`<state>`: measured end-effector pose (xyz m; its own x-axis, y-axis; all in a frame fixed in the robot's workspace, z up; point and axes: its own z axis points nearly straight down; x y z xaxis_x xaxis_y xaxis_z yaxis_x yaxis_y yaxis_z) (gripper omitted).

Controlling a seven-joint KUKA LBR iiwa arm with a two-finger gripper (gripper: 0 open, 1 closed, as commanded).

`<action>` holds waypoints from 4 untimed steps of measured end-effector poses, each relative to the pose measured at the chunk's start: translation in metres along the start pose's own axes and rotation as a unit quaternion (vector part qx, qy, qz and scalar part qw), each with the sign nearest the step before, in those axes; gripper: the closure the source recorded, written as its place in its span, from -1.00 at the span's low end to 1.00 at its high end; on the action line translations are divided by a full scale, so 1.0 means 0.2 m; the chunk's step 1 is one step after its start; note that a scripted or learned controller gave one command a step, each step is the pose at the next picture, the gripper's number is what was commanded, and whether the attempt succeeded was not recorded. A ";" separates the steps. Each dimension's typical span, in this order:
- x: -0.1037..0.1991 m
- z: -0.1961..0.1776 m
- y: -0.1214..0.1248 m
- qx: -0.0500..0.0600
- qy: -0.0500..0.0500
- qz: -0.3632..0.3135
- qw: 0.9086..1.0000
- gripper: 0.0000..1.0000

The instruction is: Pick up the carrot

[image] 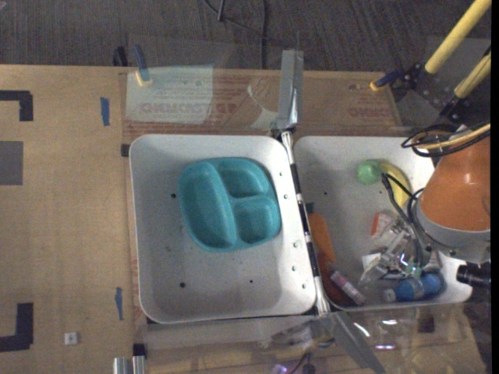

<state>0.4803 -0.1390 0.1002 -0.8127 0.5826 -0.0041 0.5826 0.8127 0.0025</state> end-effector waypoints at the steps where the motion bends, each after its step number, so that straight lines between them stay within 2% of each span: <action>1: 0.04 0.06 0.09 0.000 -0.004 0.025 1.000 -1.00; 2: -0.04 0.06 0.06 -0.002 -0.004 0.100 0.995 -1.00; 3: -0.05 0.00 0.06 -0.004 -0.008 0.101 0.995 1.00; 4: -0.30 -0.66 0.00 0.000 -0.001 -0.140 0.990 1.00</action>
<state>0.5283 -0.1748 0.2324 -0.9425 0.3341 -0.0070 0.3341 0.9425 0.0012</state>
